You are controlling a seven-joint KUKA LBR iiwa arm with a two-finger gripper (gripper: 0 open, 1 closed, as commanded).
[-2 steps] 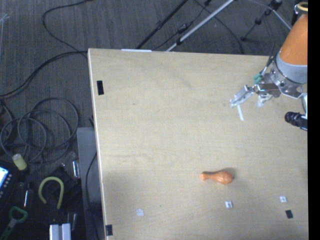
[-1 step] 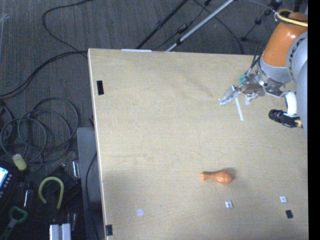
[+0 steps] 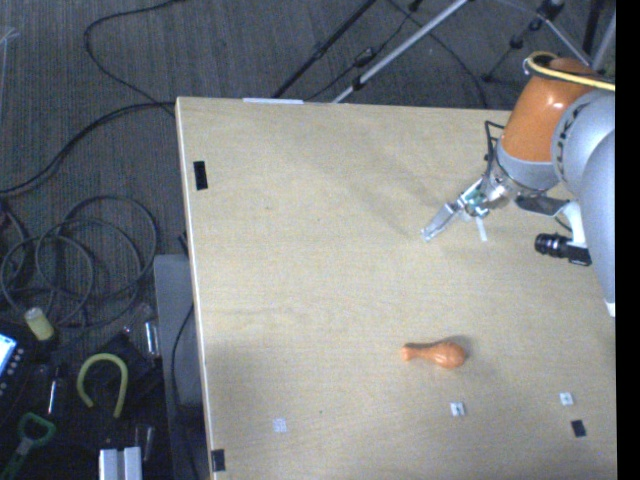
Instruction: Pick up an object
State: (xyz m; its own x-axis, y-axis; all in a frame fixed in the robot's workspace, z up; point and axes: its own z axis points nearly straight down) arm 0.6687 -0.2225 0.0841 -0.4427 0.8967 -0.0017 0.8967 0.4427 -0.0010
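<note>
Hovering at right of frame: gripper (image 3: 455, 216), fingers spread apart, holding nothing | lying lower centre-right, well apart: orange pear-shaped object (image 3: 437, 354) | needing centring over its fat end before descending and closing.

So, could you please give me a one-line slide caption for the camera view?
KUKA arm's gripper poised above a bare wooden bench, apart from a small orange object lying nearer the camera.

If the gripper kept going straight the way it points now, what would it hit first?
The gripper points left and slightly down in the view, toward bare wooden bench top. Nothing lies in that line; the orange object sits well off it. Its height is unclear.
</note>
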